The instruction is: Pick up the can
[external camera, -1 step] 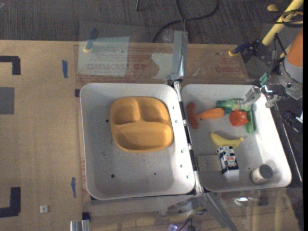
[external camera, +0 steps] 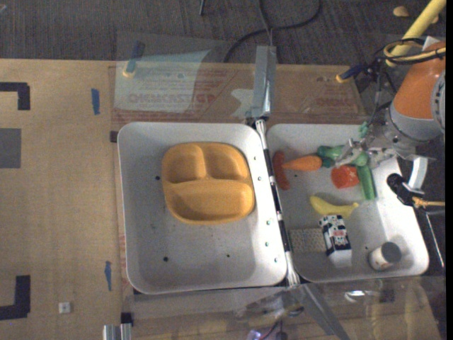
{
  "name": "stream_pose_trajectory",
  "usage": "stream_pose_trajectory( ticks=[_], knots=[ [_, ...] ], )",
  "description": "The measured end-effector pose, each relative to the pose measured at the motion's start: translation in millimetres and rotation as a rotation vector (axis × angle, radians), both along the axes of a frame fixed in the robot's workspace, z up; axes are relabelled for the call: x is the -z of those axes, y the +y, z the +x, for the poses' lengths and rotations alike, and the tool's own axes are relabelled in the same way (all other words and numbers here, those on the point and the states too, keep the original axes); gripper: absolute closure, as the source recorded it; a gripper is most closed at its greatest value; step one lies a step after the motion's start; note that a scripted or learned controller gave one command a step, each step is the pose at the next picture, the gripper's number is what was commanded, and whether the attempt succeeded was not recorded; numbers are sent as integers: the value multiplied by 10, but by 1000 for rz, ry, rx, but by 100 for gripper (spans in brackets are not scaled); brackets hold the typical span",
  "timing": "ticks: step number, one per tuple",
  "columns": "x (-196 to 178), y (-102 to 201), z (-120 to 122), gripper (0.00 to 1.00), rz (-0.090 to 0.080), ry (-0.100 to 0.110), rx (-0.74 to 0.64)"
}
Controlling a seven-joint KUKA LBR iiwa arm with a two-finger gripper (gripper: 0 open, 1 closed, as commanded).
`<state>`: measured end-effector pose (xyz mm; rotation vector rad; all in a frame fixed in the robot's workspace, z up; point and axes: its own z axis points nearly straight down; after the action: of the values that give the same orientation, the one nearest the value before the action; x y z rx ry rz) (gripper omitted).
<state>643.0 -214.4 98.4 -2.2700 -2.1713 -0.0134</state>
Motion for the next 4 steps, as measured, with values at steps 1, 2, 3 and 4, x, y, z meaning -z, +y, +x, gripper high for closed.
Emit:
stream_pose_trajectory(
  ticks=[1, 2, 3, 4],
  knots=[
    [-100, -11, -2, 100, -6, 2, -3],
    [116, 420, 153, 100, -20, 35, 131],
    [-966, 793, 214, 100, -6, 5, 370],
    [-1358, 663, -511, 100, -4, 10, 544]
  ],
)
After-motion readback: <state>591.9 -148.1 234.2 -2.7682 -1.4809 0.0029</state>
